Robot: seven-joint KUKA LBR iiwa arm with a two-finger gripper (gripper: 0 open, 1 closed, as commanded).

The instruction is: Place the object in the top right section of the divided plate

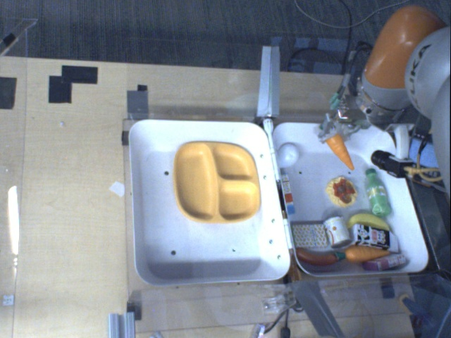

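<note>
above the right bin (pixel 416 248), the jaws (pixel 337 130) seemingly pinch a tapered orange carrot (pixel 340 151); glossy yellow divided plate (pixel 215 180) sits left.

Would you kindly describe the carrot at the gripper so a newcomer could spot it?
Look in the right bin, at its upper edge. The carrot hangs point-down from the gripper. It is a plain orange cone, unlike the flat pizza and green bottle below it.

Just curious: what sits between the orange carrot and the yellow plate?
In the camera view, a white ball and the bins' rims lie between the carrot and the divided plate.
</note>
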